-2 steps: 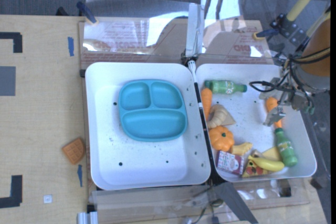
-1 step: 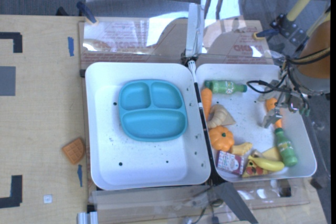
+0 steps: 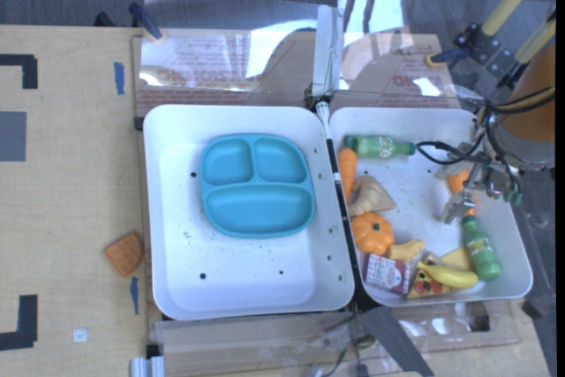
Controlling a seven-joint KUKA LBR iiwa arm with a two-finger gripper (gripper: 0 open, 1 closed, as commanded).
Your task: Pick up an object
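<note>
**Approach over right bin, nothing grasped yet**

While the task names no specific item, I take the green bottle [image 3: 480, 247] as the likeliest target: it lies near the right edge of the right bin [image 3: 415, 300], just below the gripper [image 3: 461, 206]. Gripper sits low over the bin, something orange [image 3: 456, 182] just beside it; whether it's open or closed I cannot tell. I see nothing held. Step, as I judge it: descent before the grasp. Next move needs centring over the bottle. Banana [image 3: 448, 275] and red carton [image 3: 387, 273] crowd the bin's front edge; pumpkin [image 3: 372, 231] and carrot [image 3: 347, 169] along its left edge. Left bin [image 3: 177, 278] holds a blue plate [image 3: 257, 185].
</note>
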